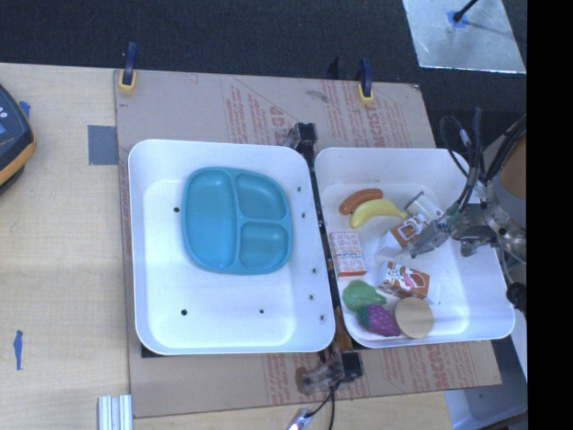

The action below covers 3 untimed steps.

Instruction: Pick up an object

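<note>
Wooden bench (63, 267), dark floor (224, 16), possibly carpet, pale sheet (461, 25)

my arm (501, 206): cut off at right edge, wrist only | my gripper (436, 237): over right bin, fingertips too blurred to tell | device (12, 141): cut by left edge of bench | carton (347, 253) print: too small to read

You had two bins side by side — the left bin (152, 240) held a divided plate (237, 219). In the right bin (474, 316), a sausage (360, 199) lay just behind a banana (376, 210) — grapes (380, 319) sat beside a round disc (414, 317) near the front.
</note>
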Each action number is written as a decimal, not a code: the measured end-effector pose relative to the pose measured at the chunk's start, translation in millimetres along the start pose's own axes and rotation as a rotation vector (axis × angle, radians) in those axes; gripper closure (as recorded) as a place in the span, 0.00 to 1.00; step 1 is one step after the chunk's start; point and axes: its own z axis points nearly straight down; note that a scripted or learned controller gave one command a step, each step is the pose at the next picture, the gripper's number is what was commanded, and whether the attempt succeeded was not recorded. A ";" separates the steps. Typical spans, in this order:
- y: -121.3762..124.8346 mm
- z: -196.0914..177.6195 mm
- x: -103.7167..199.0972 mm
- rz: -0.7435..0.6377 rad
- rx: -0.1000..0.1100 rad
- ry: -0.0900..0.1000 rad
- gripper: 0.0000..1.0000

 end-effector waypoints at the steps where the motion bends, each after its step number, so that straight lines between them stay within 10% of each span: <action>1: 89.6 111.0 -10.1 -0.002 -0.002 -0.003 0.00; 2: 90.1 99.9 -11.1 -0.004 -0.001 -0.003 1.00; 3: 65.6 80.1 7.9 0.000 0.000 -0.001 1.00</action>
